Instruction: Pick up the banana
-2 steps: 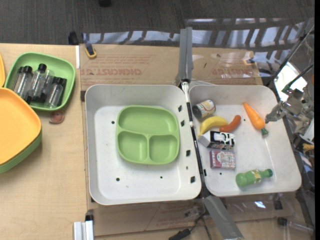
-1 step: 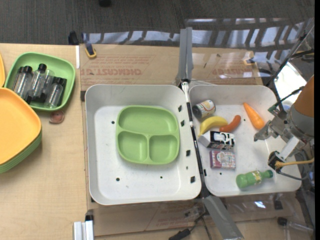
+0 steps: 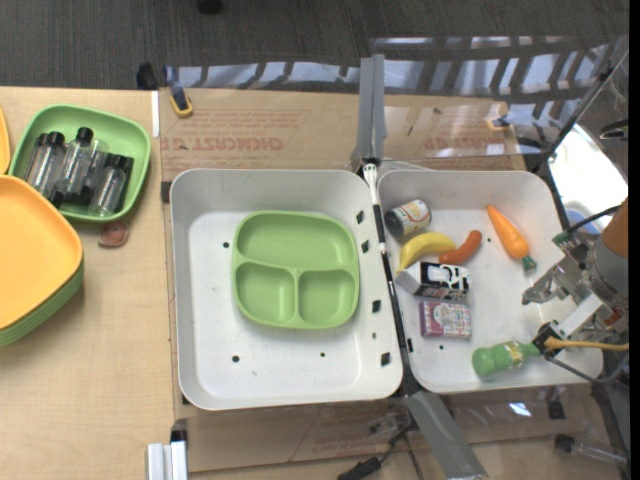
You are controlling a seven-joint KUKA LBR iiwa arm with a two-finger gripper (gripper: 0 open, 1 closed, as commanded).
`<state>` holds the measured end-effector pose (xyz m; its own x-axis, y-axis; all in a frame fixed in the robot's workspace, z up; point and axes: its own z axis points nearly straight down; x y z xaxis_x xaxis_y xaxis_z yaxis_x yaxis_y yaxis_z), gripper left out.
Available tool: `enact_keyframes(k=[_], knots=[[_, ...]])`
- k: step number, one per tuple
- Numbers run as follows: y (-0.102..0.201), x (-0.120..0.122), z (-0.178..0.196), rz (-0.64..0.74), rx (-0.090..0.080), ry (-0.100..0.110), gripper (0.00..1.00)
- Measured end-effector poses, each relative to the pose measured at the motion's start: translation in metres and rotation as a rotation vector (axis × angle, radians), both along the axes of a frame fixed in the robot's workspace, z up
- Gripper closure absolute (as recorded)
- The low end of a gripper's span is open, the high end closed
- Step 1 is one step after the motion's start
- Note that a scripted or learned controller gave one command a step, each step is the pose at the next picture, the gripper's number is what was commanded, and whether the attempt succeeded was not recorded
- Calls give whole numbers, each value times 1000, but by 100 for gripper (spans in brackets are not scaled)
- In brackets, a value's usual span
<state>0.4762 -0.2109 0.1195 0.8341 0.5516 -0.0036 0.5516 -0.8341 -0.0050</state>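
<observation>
Toward the upper left of the right bin — banana: yellow curved plastic banana (image 3: pixel 424 247) lying on the floor of the shallow white right-hand bin (image 3: pixel 452 368), near the divider between the two bins, free of any grip.
Beside the banana, right: small red-orange sausage-shaped toy (image 3: pixel 461 248) touching or nearly touching the banana's tip.
Above the banana: short tan can with a printed label (image 3: pixel 409 215) lying tipped on its side.
Below the banana: black-and-white toy block (image 3: pixel 443 279) sitting just under the fruit, and a pink printed card packet (image 3: pixel 446 318) lying flat beneath that.
Upper right of the bin: orange plastic carrot with a green stem (image 3: pixel 508 234) lying at a slant, well apart from the banana.
Lower edge of the bin: green bottle-shaped toy (image 3: pixel 497 359) resting on its side near the front rim.
Gripper: two-finger gripper (image 3: pixel 562 290) hanging at the right rim of the bin, well apart from the banana; finger spread too blurred to tell, and holding nothing that can be made out.
Left bin: shallow white left-hand bin (image 3: pixel 200 358) carrying a light green divided plastic plate (image 3: pixel 296 269) in its middle.
Bench, far left: green square tray of clear black-capped vials (image 3: pixel 82 161) and a stack of orange plates (image 3: pixel 35 263).
</observation>
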Motion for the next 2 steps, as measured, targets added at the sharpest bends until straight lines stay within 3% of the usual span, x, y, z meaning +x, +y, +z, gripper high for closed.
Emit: enact_keyframes(k=[1, 2], knots=[[-6, 1, -1, -232, 0, -3, 0], [-9, 0, 6, -381, -3, 0, 0]])
